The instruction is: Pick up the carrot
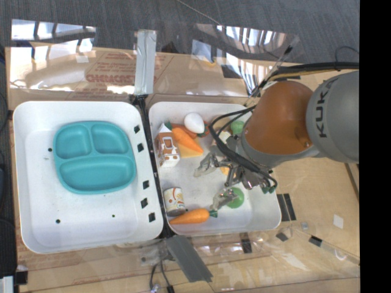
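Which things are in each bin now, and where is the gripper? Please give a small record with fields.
left bin: teal divided plate
right bin: carrot at near wall, white egg, small carton, orange wedge, small can, green ball
gripper: over right bin, above green ball, beside carrot's leafy end
carrot state: lying flat, not held

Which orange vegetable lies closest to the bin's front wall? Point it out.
The carrot with the green tip, lying flat along the front wall of the right bin. The other orange piece sits near the back, beside the white egg.
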